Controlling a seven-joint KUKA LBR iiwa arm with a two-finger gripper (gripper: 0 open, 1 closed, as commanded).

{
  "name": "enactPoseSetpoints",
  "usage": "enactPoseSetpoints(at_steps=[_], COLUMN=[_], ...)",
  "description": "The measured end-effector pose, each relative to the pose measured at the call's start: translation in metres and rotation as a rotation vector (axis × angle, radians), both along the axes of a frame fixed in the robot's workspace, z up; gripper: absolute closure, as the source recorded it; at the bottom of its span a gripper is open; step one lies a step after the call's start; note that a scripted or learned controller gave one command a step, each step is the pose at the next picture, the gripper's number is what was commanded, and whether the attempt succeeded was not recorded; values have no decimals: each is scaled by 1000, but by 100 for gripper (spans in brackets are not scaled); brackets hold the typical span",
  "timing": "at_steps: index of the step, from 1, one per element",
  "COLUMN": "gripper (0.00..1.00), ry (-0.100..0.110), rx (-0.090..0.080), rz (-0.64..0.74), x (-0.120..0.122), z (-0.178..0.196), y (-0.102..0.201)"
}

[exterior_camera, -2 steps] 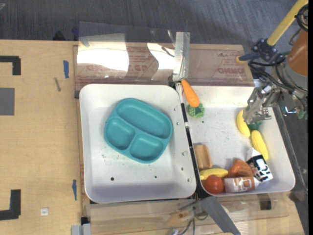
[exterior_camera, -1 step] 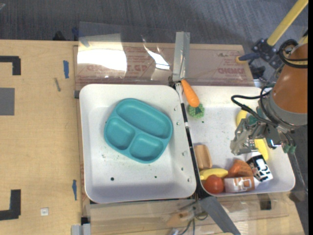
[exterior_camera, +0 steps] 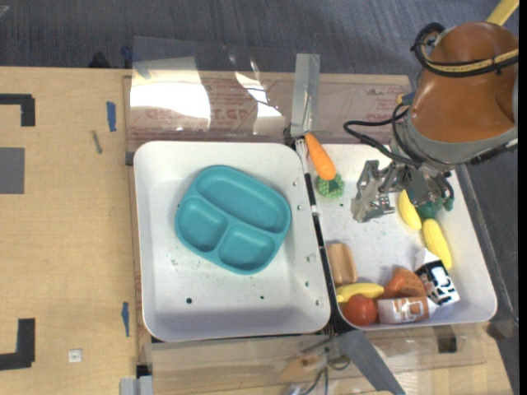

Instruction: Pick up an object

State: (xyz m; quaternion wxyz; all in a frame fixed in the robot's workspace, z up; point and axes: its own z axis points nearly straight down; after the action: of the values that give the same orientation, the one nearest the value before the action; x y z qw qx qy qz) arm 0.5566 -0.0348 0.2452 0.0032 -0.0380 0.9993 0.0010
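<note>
My gripper [exterior_camera: 372, 208] hangs over the right bin [exterior_camera: 478, 295], its two fingers spread open with nothing between them. A toy carrot [exterior_camera: 320, 158] with a green top lies to its left, at the bin's upper left corner. Just right of the fingers a yellow banana-like piece [exterior_camera: 408, 207] and an ear of corn [exterior_camera: 436, 239] lie close together. Along the bin's front edge sit a brown bread-like block [exterior_camera: 340, 262], a yellow piece [exterior_camera: 360, 290], a red tomato [exterior_camera: 360, 309], an orange item [exterior_camera: 405, 282] and a ketchup-like bottle [exterior_camera: 403, 309].
The left bin [exterior_camera: 156, 303] holds a teal divided plate [exterior_camera: 234, 218]. A black-and-white item [exterior_camera: 437, 280] lies at the right bin's lower right. The arm's orange band [exterior_camera: 464, 81] looms above the bin's upper right. A clear plastic sheet [exterior_camera: 206, 97] lies behind the bins.
</note>
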Motion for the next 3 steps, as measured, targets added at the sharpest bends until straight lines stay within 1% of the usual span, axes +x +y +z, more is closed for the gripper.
enactPoseSetpoints(at_steps=[1,2,3], gripper=[100,100,100], ry=[-2,4,-8], rx=[-1,-1,-8], rz=[65,430,593], x=[14,-46,23], z=[-5,-61,25], y=[30,51,8])
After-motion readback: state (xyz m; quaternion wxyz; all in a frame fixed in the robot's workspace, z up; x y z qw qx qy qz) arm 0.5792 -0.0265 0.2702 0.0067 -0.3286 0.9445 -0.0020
